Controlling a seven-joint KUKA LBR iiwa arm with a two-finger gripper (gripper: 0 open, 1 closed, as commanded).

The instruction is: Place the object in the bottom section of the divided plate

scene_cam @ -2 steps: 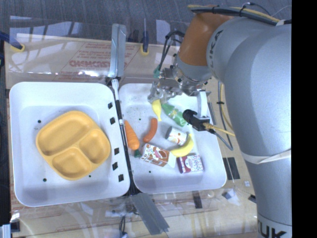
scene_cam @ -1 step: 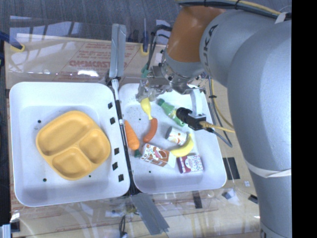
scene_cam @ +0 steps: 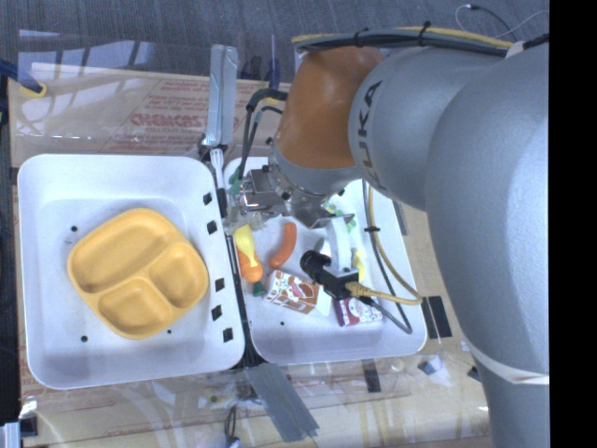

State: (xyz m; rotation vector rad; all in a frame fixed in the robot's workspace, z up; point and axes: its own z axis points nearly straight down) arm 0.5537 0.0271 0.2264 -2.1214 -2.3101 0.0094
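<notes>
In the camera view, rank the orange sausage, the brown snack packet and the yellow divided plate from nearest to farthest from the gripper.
Measured from the gripper:
1. Orange sausage, just below it in the right bin.
2. Brown snack packet, lower in the same bin.
3. Yellow divided plate, away in the left bin.

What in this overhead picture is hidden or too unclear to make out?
- Tool: its tip is buried under the grey arm's orange band, so its state is unreadable.
- Right white bin: its far half is covered by the arm.
- Small printed packets: labels too small to read.
- Yellow divided plate: fully visible.
</notes>
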